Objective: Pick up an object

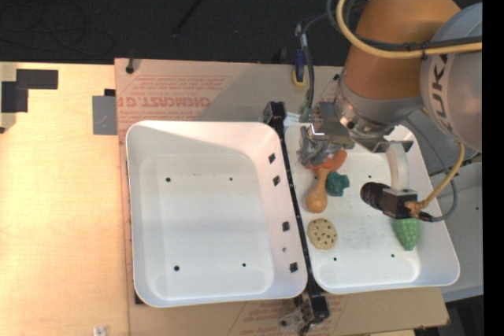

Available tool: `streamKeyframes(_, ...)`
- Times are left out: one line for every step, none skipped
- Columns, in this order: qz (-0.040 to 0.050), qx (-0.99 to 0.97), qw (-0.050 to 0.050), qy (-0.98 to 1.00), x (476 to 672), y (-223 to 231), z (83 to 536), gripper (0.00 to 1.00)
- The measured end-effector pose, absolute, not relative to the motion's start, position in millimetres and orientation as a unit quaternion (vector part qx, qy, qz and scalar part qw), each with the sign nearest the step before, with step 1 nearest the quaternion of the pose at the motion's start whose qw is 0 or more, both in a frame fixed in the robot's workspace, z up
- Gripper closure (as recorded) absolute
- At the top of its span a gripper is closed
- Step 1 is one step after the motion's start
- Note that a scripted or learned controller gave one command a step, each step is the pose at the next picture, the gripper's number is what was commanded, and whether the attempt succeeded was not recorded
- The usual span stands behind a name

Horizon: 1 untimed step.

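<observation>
Camera view: the claw hangs low over the upper left of the right bin, just above an orange piece; whether it is parted or has hold of anything I cannot tell. Five small toys lie there: orange piece, tan drumstick, teal lump, cookie, green berry. They look light, stiff and smooth; the drumstick's thin neck seems the easiest hold. Two bins, left bin beside it.

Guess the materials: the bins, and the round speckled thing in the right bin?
Bins: likely thin moulded plastic, white and glossy, given the rounded corners and soft sheen. Speckled disc: looks like a toy cookie, tan and matte with dark dots, probably plastic or rubber; the view can't settle which.
</observation>
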<state>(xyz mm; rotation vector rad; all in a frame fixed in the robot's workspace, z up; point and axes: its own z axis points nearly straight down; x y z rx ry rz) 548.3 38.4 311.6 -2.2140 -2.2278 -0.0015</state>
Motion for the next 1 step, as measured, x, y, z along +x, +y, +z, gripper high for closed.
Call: streamKeyframes(0.0018,-0.709,0.001,-0.706,509.8,-10.6,320.2,1.0)
